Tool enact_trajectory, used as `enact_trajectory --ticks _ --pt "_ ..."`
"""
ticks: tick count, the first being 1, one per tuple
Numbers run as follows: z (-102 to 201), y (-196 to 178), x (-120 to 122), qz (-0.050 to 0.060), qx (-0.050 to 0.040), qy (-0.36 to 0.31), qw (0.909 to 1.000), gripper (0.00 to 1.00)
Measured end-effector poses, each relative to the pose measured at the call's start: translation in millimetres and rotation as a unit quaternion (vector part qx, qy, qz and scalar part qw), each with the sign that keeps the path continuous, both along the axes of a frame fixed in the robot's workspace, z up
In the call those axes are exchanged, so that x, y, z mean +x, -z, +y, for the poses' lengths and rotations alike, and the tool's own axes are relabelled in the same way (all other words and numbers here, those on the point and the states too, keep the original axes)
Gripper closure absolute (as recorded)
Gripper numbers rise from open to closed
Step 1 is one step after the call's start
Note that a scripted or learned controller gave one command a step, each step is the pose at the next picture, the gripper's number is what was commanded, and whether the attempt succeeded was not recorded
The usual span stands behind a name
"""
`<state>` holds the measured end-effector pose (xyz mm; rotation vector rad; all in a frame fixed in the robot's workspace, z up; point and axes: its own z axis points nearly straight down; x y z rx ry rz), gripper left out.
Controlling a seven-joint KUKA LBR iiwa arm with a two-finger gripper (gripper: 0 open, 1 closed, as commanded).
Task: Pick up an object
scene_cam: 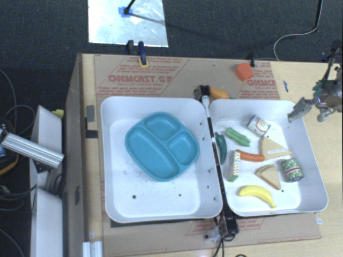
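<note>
Banana (257, 195), lower right of the frame in my right bin (311, 159): light, stiff, smooth plastic by the look; I would grasp across its mid-curve. Corn cob (233, 166) and carrot (251, 156) are slimmer alternatives. My gripper (310, 107) hovers at the right edge; finger spread cannot be determined.

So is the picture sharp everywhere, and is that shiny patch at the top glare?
Camera view: yes, the foil-like sheet above the bench glares bright; the toys, like the banana, look soft and slightly grainy; the hand at the right edge is blurred.
</note>
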<state>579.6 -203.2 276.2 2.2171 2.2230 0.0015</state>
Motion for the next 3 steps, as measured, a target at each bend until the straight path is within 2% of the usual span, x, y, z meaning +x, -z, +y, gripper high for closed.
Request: enact_trajectory --ticks 1,2,3 --pt "9.8 182.5 -10.5 0.000 -0.0004 0.000 1.0000 0.00" --pt "22.9 167.8 55.2 -0.001 0.0001 -0.001 1.0000 0.00" --pt "44.5 192.2 21.6 0.001 0.0004 0.001 1.0000 0.00"
